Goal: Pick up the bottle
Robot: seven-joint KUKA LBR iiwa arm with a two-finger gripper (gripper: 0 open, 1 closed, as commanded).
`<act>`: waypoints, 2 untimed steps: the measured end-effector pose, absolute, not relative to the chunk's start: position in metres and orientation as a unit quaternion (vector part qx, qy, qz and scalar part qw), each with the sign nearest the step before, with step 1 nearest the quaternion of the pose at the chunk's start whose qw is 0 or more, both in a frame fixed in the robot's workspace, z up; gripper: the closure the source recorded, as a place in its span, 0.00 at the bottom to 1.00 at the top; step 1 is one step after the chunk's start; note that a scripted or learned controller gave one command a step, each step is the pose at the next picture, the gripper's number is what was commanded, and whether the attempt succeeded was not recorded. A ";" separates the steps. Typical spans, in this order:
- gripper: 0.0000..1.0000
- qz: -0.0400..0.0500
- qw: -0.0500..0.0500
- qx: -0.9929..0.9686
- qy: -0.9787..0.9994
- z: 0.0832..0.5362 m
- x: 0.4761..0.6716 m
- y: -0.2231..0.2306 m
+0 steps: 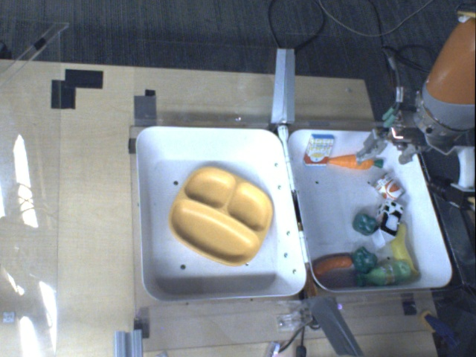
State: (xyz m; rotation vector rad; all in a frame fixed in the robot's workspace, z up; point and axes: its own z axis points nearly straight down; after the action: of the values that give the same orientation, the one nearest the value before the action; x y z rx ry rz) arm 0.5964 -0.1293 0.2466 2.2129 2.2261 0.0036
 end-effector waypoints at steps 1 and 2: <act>0.00 0.001 0.001 0.758 0.652 0.118 0.535 -0.120; 0.00 0.003 0.003 0.765 0.644 0.088 0.586 -0.110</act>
State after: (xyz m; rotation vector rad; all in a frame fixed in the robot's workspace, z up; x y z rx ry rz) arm 0.5860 -0.1100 0.0879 2.3968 2.0203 0.0101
